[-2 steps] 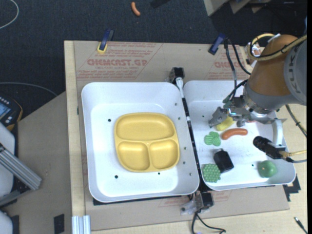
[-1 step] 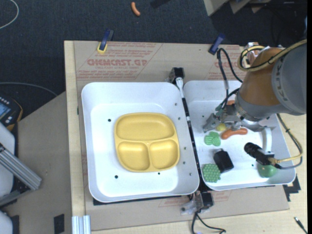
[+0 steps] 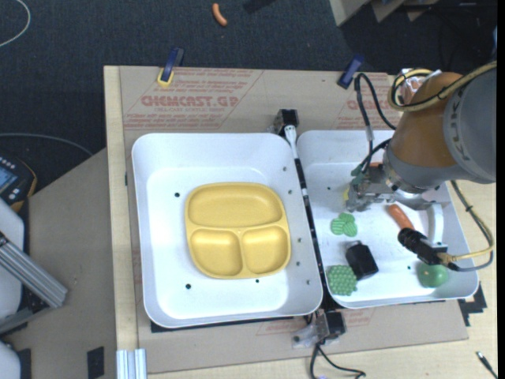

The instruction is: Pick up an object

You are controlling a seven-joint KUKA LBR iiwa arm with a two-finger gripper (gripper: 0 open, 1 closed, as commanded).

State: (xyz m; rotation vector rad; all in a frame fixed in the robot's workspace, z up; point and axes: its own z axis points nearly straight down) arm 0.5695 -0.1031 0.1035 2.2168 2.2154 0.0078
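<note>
My gripper (image 3: 357, 201) reaches down into the right bin (image 3: 331, 158), near its left-middle. Just below it lies a small green leafy piece (image 3: 343, 227), close to the tip but not visibly held. A black object (image 3: 361, 260) lies further toward the front, with a green bumpy piece (image 3: 341, 279) at its left. An orange carrot-like stick (image 3: 398, 213) lies to the right of the gripper, partly under the arm. A green round fruit (image 3: 432, 275) sits in the front right corner.
The left bin (image 3: 158, 212) holds a yellow divided plate (image 3: 237, 229) in its middle. A black divider strip (image 3: 304, 204) runs between the two bins. The arm's orange band (image 3: 422, 125) hangs over the right bin's back half.
</note>
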